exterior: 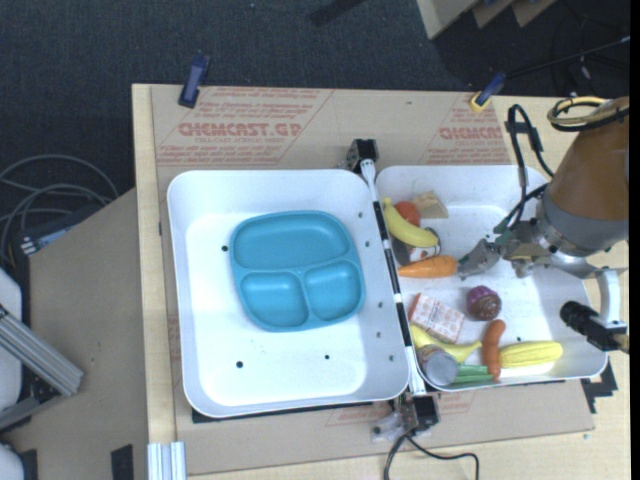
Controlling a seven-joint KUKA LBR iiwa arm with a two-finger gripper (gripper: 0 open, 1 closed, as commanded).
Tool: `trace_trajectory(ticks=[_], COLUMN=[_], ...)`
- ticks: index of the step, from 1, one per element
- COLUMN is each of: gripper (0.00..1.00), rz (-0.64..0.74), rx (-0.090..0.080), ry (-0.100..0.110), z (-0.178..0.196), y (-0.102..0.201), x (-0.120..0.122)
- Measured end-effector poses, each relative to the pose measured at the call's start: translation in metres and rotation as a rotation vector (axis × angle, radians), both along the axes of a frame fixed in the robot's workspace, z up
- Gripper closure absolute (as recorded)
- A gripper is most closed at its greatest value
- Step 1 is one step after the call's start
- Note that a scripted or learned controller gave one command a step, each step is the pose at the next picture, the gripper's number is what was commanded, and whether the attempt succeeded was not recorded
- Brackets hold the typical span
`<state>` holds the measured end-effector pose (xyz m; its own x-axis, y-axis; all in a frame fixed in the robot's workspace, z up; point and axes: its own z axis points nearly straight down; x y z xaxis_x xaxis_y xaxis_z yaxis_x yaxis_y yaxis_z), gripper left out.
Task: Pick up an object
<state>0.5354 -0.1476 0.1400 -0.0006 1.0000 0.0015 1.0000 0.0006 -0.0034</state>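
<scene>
The right bin holds several toy foods: a yellow banana with a red tomato beside it, an orange carrot, a purple onion-like ball, a pink and white packet, a red sausage, a corn cob and a grey can. My gripper hangs low over the middle of this bin, just right of the carrot and above the purple ball. Nothing shows between its fingers.
The left bin carries a blue divided plate. A beige scrap lies at the back of the right bin. The arm's orange band and cables overhang the right bin's far right side. Blue clips sit on the bench's back edge.
</scene>
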Motion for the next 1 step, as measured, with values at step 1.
trace_trajectory(ticks=[1], gripper=[0.0], rz=[-0.001], rx=[-0.004], ry=[-0.01], z=[-0.0535], y=[0.0215], x=[-0.0191])
